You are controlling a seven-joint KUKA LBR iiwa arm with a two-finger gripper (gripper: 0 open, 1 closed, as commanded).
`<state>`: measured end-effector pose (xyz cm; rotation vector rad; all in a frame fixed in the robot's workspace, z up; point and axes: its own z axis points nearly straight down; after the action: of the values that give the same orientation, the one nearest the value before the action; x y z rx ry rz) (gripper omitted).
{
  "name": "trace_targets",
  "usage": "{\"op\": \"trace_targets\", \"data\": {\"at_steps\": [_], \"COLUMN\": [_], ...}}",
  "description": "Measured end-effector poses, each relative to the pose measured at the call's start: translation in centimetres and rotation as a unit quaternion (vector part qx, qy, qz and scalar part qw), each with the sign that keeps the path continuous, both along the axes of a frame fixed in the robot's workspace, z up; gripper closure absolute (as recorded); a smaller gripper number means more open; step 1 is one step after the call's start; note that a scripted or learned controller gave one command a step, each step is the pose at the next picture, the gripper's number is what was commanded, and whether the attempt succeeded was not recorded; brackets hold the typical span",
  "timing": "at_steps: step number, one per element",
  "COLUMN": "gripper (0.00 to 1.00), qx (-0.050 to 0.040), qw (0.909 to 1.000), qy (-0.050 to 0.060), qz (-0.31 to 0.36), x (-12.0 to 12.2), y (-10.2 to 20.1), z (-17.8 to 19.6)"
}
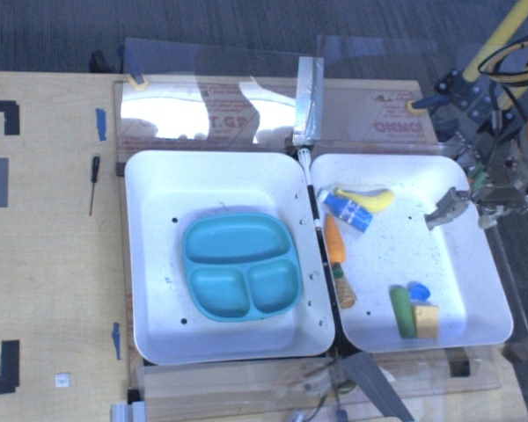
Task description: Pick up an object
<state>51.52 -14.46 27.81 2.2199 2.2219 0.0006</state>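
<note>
Gripper (447, 207) sits at the right bin (475, 275) right rim, holding nothing; finger state: can't tell. Easiest target is the banana (372, 199), up near that bin's back-left corner; descend centred over it, avoiding the blue box (348, 212) touching it.

1. Bright, even overhead light, slightly cool.
2. Strong white glare on the clear panel (207, 112) behind the bins.
3. Soft, short shadows beneath the tray (240, 265) and inside the bin walls (141, 262).
4. Overall softness; small items look slightly blurred.
</note>
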Motion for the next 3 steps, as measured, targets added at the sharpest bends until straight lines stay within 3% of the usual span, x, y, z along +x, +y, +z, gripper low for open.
{"op": "trace_targets", "data": {"at_steps": [1,2,3], "gripper": [0.00,0.00,0.00], "qx": [0.0016,-0.0036,-0.0029], "qw": [0.9969,0.9832,0.9877], "qy": [0.004,-0.012,-0.020], "qz": [0.079,0.182,0.155], "x": [5.0,13.5,11.7], "y": [6.0,4.1,1.4], "z": [-9.3,-16.3,-17.2]}}
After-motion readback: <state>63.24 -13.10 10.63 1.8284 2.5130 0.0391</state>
